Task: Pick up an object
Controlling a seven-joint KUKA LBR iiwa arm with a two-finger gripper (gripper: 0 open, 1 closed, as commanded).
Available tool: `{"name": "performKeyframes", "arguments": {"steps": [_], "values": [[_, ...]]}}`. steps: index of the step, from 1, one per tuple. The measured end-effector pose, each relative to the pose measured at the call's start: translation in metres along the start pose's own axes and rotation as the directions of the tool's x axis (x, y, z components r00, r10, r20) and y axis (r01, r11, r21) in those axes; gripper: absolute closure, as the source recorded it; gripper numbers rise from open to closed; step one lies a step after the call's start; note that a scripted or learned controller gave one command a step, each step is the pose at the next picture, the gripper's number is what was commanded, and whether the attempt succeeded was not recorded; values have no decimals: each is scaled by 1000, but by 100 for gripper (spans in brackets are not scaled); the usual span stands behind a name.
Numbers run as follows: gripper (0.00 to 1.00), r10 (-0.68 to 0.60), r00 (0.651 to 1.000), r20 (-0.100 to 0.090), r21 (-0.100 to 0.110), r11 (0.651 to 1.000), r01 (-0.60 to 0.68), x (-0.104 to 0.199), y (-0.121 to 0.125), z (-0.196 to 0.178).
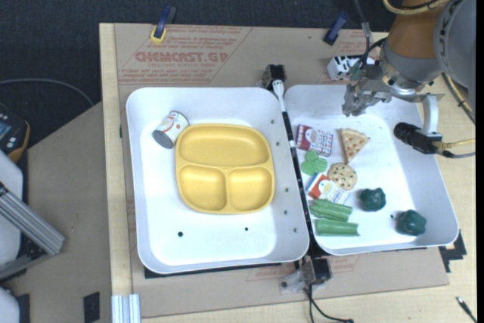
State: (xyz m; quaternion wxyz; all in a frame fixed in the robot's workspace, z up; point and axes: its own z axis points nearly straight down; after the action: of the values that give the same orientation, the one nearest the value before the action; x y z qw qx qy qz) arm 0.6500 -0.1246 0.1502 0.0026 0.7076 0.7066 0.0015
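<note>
Just below the gripper, the pizza slice lies in the right bin. Approach step; finger state not discernible. Next: descend, centre over slice.

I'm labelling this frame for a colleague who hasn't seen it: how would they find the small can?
Look in the left white bin, which holds a yellow divided tray. The small can lies on its side touching the tray's upper-left corner, the bin's one cylindrical item.
</note>
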Motion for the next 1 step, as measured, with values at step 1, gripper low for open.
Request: {"name": "performKeyframes", "arguments": {"steps": [1], "values": [[100, -3, 1000, 0, -2, 1000, 3, 2, 6, -45]]}}
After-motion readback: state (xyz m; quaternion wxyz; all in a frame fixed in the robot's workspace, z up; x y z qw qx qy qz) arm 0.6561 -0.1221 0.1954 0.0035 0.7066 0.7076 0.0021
